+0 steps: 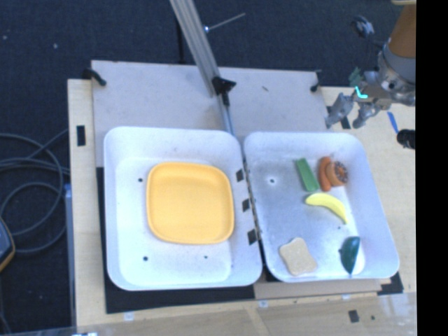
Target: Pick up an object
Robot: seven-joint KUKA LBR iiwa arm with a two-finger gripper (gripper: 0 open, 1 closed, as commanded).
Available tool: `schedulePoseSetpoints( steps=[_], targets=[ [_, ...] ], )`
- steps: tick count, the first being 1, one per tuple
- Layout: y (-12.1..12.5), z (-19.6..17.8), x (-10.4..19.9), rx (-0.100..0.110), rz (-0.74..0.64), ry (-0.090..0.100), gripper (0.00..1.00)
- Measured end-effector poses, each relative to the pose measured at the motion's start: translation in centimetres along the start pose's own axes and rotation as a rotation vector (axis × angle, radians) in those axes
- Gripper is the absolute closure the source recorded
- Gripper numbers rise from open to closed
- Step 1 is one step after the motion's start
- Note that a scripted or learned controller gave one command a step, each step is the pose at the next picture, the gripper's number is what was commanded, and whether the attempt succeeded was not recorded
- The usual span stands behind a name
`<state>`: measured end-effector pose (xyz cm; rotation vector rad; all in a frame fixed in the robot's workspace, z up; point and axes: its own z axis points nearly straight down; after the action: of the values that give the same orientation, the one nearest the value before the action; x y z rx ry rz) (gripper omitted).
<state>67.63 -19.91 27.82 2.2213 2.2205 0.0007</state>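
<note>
The right bin (276, 152) holds a green stick (305, 174), an orange hot dog (330, 173), a yellow banana (327, 205), a slice of toast (298, 256) and a dark teal piece (350, 253). A yellow square plate (190, 202) lies in the left bin (119, 187). My gripper (350, 114) hangs above the bench just beyond the right bin's far right corner, its fingers spread apart with nothing between them. It is well clear of every object.
A slanted metal pole (198, 40) runs down from the top to the gap between the bins. Black cables (28, 187) lie on the floor at the left. Bare bench board (161, 96) stretches behind both bins.
</note>
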Motion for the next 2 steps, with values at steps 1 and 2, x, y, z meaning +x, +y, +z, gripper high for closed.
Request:
schedulePoseSetpoints(
  steps=[1,2],
  targets=[
    [0.0,0.0,0.0,0.0,0.0,0.0,0.0],
    [-0.7,4.6,-0.6,0.004,0.001,0.0,0.0]
  ],
)
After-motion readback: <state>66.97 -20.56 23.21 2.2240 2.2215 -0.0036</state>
